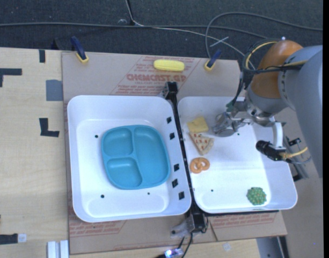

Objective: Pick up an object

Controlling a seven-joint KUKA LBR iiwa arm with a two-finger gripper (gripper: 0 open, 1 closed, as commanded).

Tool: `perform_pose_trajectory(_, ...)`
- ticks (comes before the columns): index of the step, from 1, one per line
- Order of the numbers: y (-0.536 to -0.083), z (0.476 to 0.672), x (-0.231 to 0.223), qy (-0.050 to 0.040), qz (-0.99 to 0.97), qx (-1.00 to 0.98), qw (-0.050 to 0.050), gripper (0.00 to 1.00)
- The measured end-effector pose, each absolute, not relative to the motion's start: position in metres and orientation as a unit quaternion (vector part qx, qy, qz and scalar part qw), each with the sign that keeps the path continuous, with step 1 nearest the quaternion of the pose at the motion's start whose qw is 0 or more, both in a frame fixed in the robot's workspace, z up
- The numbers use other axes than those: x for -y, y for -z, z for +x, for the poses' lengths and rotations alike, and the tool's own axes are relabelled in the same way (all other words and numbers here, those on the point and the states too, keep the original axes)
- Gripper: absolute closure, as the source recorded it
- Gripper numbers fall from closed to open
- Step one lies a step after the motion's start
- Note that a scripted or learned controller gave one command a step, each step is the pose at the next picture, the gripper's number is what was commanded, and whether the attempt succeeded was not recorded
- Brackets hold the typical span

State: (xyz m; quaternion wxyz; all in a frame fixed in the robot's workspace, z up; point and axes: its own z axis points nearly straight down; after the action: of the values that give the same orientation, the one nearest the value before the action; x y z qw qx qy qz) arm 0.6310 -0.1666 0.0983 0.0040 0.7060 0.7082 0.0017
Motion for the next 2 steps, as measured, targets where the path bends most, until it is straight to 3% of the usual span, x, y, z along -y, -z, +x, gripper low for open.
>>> perform_pose_trajectory(2, -0.189, 0.636, 0.162, -0.0009, 0.707, -0.707, 0.002, 1.0)
